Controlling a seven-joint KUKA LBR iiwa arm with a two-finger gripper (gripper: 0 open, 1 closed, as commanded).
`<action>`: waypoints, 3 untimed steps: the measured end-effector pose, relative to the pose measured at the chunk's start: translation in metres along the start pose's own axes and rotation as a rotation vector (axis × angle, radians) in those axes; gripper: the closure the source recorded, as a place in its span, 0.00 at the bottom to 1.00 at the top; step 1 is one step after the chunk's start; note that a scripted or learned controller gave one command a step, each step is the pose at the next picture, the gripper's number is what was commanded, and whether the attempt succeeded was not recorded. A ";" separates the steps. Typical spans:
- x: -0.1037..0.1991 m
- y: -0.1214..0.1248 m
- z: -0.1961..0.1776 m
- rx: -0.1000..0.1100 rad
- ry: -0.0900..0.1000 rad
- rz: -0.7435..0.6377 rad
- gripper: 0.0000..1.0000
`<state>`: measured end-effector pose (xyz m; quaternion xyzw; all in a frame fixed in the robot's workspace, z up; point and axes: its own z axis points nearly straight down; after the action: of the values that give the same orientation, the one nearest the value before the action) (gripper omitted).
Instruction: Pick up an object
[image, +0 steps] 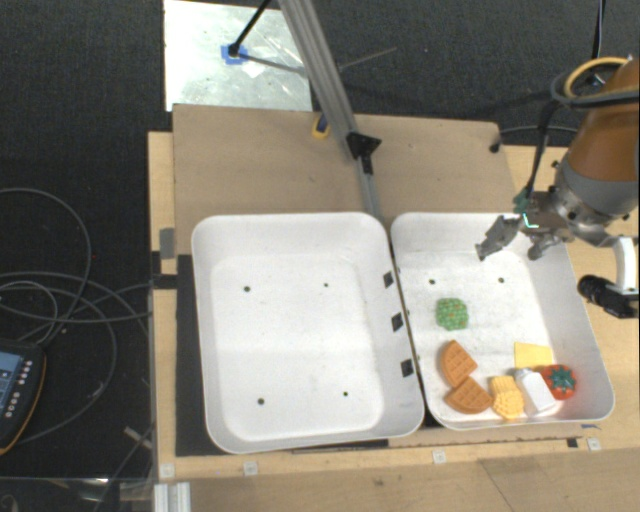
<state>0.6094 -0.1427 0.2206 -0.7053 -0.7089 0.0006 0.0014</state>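
My gripper (517, 245) hangs over the far right part of the right bin (432, 262), open, with nothing between its dark fingers (493, 243). Below it, a green knobbly ball (452, 314) lies alone in the middle of the bin. Along the near edge sit two orange waffle-like pieces (458, 362) (468, 397), a yellow waffle piece (508, 401), a yellow block (533, 354), a white item (537, 392) and a red strawberry (560, 380). The gripper is well clear of them all.
The left bin (214, 300) lies beside the right one, joined by dark clips (397, 321). A grey pole (330, 80) slants across the bench at the back. Cables (50, 290) lie on the floor to the left.
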 end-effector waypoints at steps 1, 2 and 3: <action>0.000 0.001 -0.002 -0.004 -0.001 0.000 0.00; -0.006 0.009 0.048 0.000 -0.001 0.003 0.00; -0.005 -0.001 0.105 0.001 0.000 0.004 0.00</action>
<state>0.6086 -0.1474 0.1159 -0.7067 -0.7075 0.0011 0.0017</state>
